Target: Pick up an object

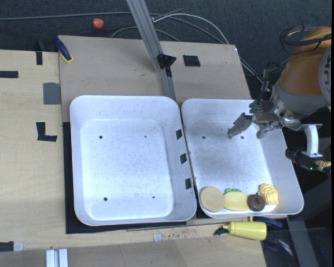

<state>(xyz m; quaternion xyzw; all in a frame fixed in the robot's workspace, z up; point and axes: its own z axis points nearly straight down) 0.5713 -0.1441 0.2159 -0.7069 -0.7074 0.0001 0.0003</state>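
The pincer [249,125] hangs over the far part of the right bin [222,149], fingers spread, pinching nothing. The toys [239,199] lie bunched along that bin's near edge. Step in hand: approach. Next: travel to the near edge, descend over one toy.

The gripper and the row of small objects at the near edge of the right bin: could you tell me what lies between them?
Bare speckled bin floor separates the gripper from the objects, seen in the camera view.
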